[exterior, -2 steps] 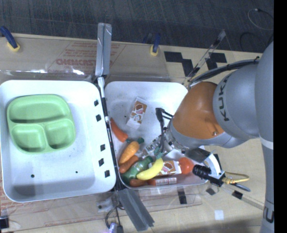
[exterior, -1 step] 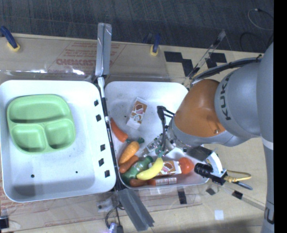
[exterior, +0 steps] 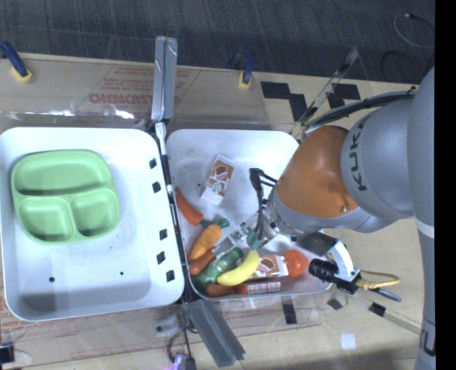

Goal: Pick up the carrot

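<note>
Grey and orange, the arm (exterior: 343, 179) reaches in from the right and bends down over the right bin (exterior: 236, 141), its orange band hanging above the bin's right half. The gripper (exterior: 253, 233) sits low at the end of the wrist, over the pile of toy food at the bin's near edge; whether it is open or closed cannot be told, since the wrist covers it. Left of the gripper stands the left bin (exterior: 28, 284), holding a green divided tray (exterior: 62, 195). Just left of the gripper lies the carrot (exterior: 204, 241), orange with a green top, apart from it. A yellow banana (exterior: 242, 269) lies just below the gripper. A small printed packet (exterior: 219, 179) lies above it.
</note>
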You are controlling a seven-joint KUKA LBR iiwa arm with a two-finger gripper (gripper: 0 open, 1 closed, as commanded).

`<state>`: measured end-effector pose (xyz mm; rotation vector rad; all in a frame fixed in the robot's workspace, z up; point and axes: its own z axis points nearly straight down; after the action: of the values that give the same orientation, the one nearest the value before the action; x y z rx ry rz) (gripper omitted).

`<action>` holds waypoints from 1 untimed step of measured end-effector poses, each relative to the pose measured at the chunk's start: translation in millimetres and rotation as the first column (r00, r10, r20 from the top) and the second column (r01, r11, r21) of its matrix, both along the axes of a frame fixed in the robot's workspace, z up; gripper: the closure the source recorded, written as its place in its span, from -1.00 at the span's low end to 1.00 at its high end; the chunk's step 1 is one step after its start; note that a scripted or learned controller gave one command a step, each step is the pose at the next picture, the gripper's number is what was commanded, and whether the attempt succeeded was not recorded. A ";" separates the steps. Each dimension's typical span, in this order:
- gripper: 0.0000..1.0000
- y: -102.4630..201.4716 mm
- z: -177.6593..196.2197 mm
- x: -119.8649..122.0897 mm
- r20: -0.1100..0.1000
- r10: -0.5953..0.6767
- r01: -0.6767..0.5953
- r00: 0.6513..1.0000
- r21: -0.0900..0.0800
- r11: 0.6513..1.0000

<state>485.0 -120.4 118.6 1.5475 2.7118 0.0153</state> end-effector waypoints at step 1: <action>-1.00 -35.6 45.0 -7.9 -0.022 -0.049 0.049 0.999 0.001 0.999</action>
<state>477.1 -156.0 163.6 1.6241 2.6896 0.0001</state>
